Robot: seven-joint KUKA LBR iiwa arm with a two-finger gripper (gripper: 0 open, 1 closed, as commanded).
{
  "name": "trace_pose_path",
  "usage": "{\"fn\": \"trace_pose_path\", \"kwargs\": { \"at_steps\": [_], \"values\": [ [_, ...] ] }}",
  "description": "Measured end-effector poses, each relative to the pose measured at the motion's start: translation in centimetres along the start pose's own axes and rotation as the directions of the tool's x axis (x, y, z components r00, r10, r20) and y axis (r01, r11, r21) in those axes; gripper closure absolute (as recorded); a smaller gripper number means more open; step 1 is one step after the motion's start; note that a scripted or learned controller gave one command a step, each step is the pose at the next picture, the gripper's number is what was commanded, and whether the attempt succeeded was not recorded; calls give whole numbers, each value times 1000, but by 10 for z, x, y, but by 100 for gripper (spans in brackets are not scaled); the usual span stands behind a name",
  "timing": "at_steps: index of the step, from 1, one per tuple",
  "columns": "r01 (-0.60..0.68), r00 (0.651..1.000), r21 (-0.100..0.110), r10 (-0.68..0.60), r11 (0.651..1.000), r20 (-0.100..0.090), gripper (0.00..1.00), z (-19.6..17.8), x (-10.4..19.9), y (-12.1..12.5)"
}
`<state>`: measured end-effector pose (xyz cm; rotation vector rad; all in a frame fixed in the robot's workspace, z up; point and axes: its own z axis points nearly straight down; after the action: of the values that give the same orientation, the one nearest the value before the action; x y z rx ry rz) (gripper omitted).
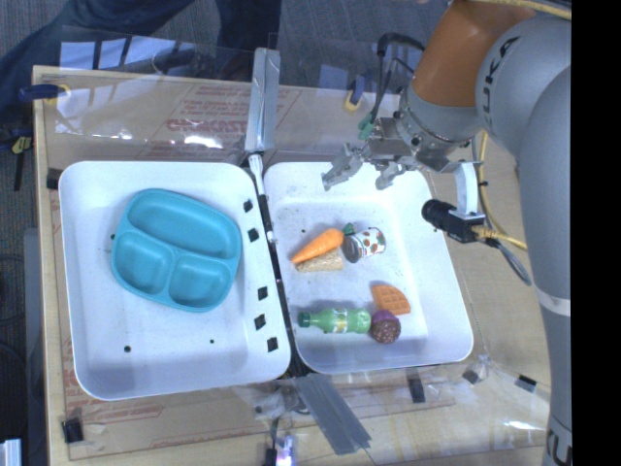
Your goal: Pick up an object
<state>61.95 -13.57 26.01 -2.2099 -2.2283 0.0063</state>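
Orange carrot (pixel 320 246) lies slantwise (right bin (pixel 441 333)) beside a can (pixel 364 245).

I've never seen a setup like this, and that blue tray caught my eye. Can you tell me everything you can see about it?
The blue tray is a turquoise divided plate, plastic by its look, with rounded corners and three shallow compartments: one long one along its upper side, two smaller ones below. It lies flat, right side up, turned at a slant, on the floor of the left white bin. Its compartments hold nothing. Only the bin touches it; the gripper hangs over the other bin.
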Motion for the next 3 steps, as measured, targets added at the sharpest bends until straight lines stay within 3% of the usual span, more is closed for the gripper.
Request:
{"fn": "trace_pose_path", "kwargs": {
  "at_steps": [1,2,3],
  "values": [
    [246,969,0,-246,969,-1,0,159,-35,6],
    [331,944,-2,-331,944,-1,0,169,-5,-53],
    [358,934,-3,-358,934,0,0,169,-29,-104]
  ]
}}
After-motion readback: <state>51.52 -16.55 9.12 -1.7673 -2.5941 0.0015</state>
